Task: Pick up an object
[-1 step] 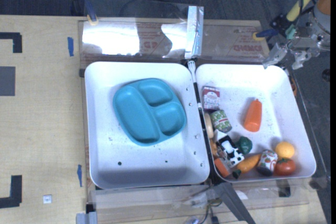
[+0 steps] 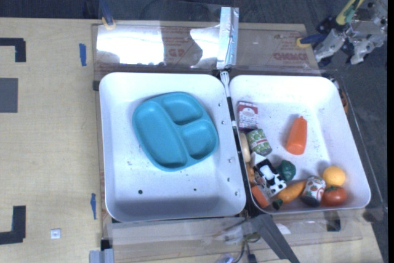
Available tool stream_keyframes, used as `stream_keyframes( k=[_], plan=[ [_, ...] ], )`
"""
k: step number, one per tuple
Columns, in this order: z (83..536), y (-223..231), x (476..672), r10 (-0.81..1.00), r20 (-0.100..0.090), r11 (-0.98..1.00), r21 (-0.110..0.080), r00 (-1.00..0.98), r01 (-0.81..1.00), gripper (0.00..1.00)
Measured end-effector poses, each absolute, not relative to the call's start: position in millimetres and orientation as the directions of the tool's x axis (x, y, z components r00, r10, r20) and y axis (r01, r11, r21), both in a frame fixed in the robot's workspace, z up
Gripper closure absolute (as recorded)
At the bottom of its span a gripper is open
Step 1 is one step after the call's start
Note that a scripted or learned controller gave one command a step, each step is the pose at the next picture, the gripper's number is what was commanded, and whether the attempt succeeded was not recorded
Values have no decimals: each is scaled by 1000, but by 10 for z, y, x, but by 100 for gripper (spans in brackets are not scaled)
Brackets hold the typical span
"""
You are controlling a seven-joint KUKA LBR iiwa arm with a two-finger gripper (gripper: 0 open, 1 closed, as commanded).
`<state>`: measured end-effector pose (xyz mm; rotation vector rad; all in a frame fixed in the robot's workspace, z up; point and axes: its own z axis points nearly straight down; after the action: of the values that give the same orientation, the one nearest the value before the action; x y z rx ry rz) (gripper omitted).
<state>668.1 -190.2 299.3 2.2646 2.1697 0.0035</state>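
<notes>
The approach has not begun: the pincer hangs beyond the right bin's far corner, grip state unclear. Next, descend toward the orange carrot.

A divided plate lies in the left bin. The right bin holds a carton near its left wall, a carrot mid-bin, and a tomato with a lemon just behind it at the front right.
</notes>
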Motion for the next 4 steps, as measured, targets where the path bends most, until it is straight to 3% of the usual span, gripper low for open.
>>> stream_keyframes(
  k=[1,2,3,4],
  plan=[
    [2075,-1712,6298,1000,1,27,-5,-27,1000,0],
    [2843,-1616,6337,989,-4,145,9,-145,989,0],
    [2121,-1801,5664,978,1,207,-4,-207,978,0],
    [875,-1846,5638,981,-4,194,7,-194,981,0]
  ],
)
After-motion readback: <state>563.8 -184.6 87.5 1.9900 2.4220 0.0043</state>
